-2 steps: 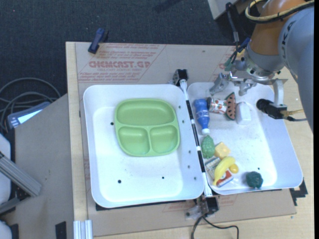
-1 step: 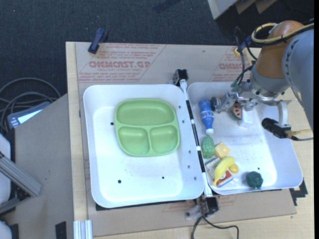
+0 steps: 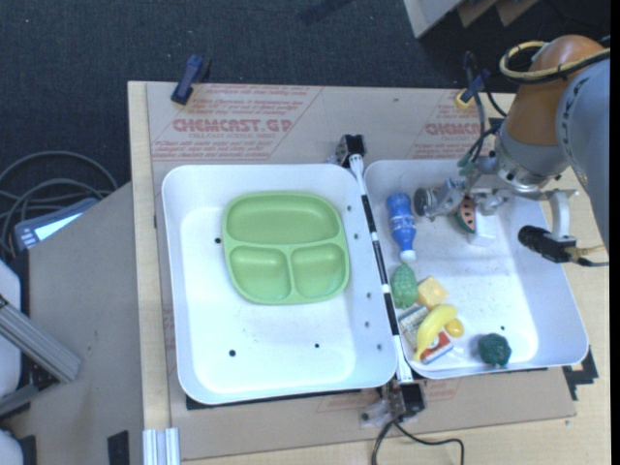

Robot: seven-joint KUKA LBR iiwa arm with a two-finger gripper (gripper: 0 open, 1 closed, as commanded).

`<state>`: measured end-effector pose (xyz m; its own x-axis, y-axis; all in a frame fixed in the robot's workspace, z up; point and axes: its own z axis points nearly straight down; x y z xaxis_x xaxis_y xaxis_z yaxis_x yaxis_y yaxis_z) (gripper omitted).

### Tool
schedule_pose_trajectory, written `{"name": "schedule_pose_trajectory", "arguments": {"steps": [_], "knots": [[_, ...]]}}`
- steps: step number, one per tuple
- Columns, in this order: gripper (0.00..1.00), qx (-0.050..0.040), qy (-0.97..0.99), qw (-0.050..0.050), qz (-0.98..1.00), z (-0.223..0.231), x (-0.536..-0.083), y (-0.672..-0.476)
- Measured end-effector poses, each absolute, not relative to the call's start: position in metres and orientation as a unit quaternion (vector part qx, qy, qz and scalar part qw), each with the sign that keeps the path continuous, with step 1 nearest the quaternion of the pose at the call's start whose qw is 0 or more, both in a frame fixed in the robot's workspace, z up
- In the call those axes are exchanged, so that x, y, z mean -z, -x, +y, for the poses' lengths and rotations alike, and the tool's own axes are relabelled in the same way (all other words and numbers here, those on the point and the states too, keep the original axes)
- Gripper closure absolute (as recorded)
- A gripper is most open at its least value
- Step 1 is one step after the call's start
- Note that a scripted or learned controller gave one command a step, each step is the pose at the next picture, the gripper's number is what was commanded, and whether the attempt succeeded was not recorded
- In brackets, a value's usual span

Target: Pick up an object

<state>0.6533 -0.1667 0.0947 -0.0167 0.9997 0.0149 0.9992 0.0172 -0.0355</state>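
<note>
At the right bin's (image 3: 572, 327) 12 o'clock edge, you see the gripper (image 3: 472, 211) lowered over a watermelon slice (image 3: 467, 217); you cannot tell its finger state. Blue bottle (image 3: 400, 219) lies at 9 o'clock.

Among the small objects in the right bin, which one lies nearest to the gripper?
The watermelon slice, red with a green rind, lies right at the gripper. The blue bottle is farther left, and the other pieces cluster at the bin's near end.
</note>
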Motion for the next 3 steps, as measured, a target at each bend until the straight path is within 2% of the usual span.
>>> {"name": "schedule_pose_trajectory", "arguments": {"steps": [1, 2, 3], "knots": [[0.00, -0.0148, 0.700, 0.027, -0.714, -0.169, -0.094, -0.661], [0.00, -0.0123, 0.700, 0.027, -0.714, -0.190, -0.094, -0.662], [1.00, -0.0158, 0.700, 0.029, -0.714, -0.191, -0.104, -0.661]]}}
